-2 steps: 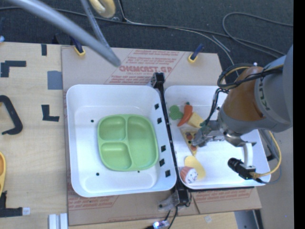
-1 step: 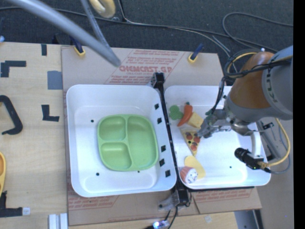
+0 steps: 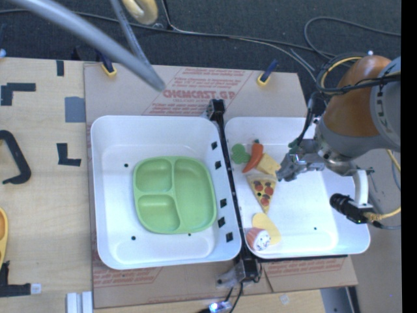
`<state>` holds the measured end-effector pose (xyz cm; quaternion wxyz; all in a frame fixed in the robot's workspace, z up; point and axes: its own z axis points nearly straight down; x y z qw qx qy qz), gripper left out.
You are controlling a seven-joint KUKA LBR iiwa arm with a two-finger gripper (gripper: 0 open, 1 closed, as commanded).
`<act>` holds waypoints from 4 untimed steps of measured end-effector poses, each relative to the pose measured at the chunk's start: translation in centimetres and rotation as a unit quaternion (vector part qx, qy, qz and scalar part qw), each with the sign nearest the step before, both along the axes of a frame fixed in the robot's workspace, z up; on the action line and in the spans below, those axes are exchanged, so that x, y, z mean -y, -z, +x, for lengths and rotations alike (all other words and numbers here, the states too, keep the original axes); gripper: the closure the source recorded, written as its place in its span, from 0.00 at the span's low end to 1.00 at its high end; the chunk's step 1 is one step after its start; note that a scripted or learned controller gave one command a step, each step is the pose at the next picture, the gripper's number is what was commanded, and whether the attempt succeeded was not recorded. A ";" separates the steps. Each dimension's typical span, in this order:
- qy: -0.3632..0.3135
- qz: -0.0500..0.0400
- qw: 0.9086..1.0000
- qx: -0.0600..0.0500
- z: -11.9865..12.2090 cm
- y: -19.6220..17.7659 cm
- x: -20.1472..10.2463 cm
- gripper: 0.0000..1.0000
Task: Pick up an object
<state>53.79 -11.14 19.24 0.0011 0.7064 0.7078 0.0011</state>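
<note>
The arm (image 3: pixel 361 103) reaches in from the right over the right bin (image 3: pixel 326 230), its grey wrist and orange band above the gripper (image 3: pixel 288 168). The gripper hangs low over the left-centre of that bin, just right of a yellow wedge-shaped toy (image 3: pixel 268 165); at this slant it cannot be told whether the fingers are spread or pressed together, nor whether they touch the wedge. Nothing is visibly pinched between them.

The toy foods lie along the right bin's left side. A small round green piece (image 3: pixel 239 152) sits nearest the divider, with an orange-red pepper-shaped piece (image 3: pixel 254 156) leaning just beside it. The yellow wedge touches the pepper's lower end. Below them lies a pizza-slice toy (image 3: pixel 263 191), a tan triangle dotted with dark and red spots, pointing toward the near edge. Near the bin's front left corner rests a yellow, cheese-like piece with a pale rounded object (image 3: pixel 262 235) against it. All look like smooth moulded plastic.

The left bin (image 3: pixel 104 175) is shallow, white and glossy, and holds a light green divided plate (image 3: pixel 174 194) with three compartments and rounded corners.

Both bins rest on a brown cardboard sheet (image 3: pixel 195 87) on the pale wooden counter (image 3: pixel 39 175). Reddish print on the cardboard appears to read "CHEMCAST GP"; the smaller lines above it are too blurred to read.
</note>
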 end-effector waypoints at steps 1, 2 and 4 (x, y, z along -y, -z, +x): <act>0.000 0.000 1.000 -0.001 0.1 -2.7 0.0 1.00; -0.002 0.000 1.000 -0.003 1.7 -1.7 -4.8 1.00; -0.002 0.000 1.000 -0.002 3.8 -1.0 -15.2 1.00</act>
